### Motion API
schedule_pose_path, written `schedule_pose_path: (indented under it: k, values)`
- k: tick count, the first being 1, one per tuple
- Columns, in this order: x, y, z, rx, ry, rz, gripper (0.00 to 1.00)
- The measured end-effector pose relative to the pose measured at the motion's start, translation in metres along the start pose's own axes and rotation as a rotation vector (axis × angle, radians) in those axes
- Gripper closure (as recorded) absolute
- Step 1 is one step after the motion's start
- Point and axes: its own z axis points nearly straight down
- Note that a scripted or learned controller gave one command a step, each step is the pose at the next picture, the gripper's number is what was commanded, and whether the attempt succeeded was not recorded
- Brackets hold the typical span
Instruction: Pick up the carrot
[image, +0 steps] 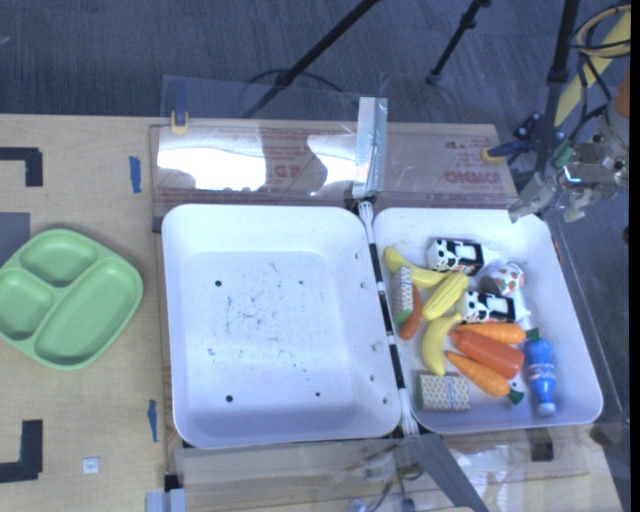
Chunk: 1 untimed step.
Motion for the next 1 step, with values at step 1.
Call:
schedule_pose_path:
  k: [1]
  values:
    - [0.0066,0.0231,0.1391,-0.007,-0.003,-0.065,0.00]
